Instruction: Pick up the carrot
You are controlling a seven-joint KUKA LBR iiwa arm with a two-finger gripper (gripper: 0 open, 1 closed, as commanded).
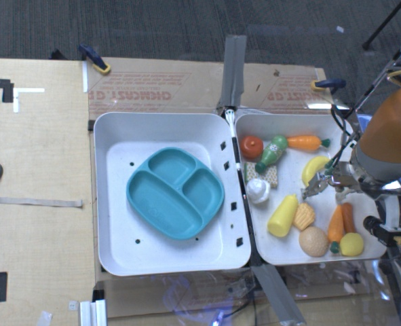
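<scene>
The arm enters from the right and its gripper hangs over the right bin, roughly mid-bin, between the banana and the lower carrot. Its metal fingers look slightly parted with nothing visible between them; read as open and empty, though the detail is small. Two carrot-like pieces lie in this bin: one carrot flat along the top wall, pointing sideways with green at its right end, and the lower one near the right wall, lying roughly upright in the view, just beside a red-orange piece and above the lemon. Both rest on the bin floor; neither is lifted. Other contents: tomato, green bottle-shaped piece, yellow corn-like piece, round tan piece. The left bin holds a blue divided plate. Judgement: task is at the approach stage, no grasp made. Remaining: settle on one carrot, descend, close, lift. The lower carrot is nearer the gripper but crowded by neighbours; the top one lies freer but against the wall.
</scene>
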